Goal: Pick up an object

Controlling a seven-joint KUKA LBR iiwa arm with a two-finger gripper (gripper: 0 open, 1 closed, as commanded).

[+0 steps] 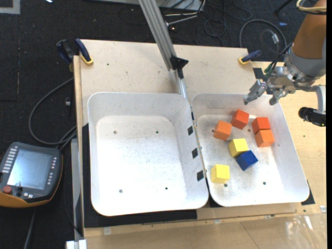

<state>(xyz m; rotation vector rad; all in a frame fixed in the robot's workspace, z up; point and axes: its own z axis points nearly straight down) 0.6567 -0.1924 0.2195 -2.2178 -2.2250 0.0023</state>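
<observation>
Hovering spread and empty above the right bin's [290,154] far rim, the gripper [263,96] has grasped nothing; all blocks [240,118] still lie inside.

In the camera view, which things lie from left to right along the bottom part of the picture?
Teach pendant → left bin → lone yellow cube → blue cube → right bin.
</observation>
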